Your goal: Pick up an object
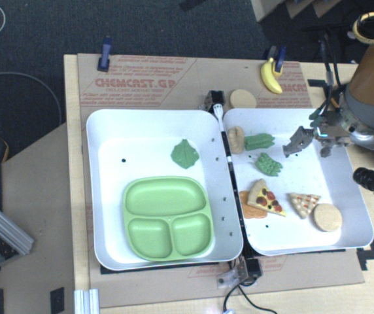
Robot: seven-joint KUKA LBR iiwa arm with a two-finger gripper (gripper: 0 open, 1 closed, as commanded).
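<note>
My gripper (308,146) hangs over the upper right part of the right bin (344,241), open, with nothing between its fingers. Just left of it lie a green leafy piece (259,141) and a smaller green piece (269,165). A tan bread piece (235,139) sits by the bin's left wall. Toward the front lie a pizza slice (263,197), a smaller pizza slice (303,203) and a round cookie (327,217).
The left bin (102,175) holds a green divided tray (167,216) and a green lettuce leaf (185,154). On the bench behind the bins lie a yellow banana (271,78) and a tan disc (242,99). Blue clamps (104,54) grip the back edge.
</note>
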